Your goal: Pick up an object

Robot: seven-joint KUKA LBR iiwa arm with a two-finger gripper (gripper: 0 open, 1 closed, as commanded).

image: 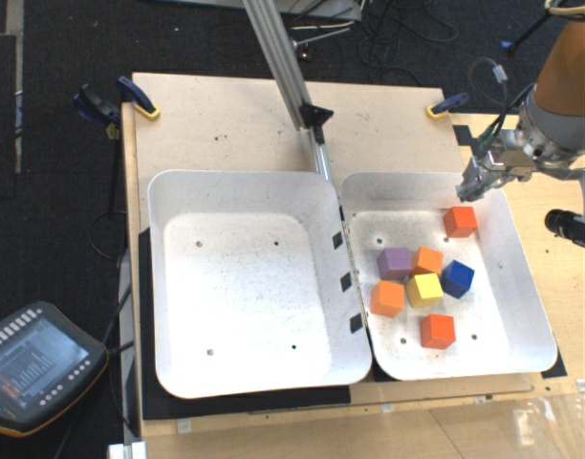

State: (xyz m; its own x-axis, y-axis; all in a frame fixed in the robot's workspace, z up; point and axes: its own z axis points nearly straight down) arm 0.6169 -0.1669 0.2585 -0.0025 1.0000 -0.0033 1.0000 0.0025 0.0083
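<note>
— Where is the gripper right now?

— Up at the far right corner of the right bin, hanging just above and beside a red-orange block. The grey arm comes in from the right with its orange band above the wrist.

— Is it holding that block?

— I cannot tell whether it is open or closed (the tip is a small dark blur from this angle), and nothing shows gripped in it. The block looks to be lying on the bin floor, just below the tip.

— What else is in that bin?

— A cluster nearer the middle: a purple block, an orange block just beside it, a yellow block in front of those, a blue block to the yellow one's right, and another orange block to its left. A red block sits a little apart, nearer the front edge.

— And the left bin?

— It lies right beside the other; their rims meet along the middle. Both rest on a pale board. A handheld control unit with a screen lies on the dark floor at the lower left.
</note>
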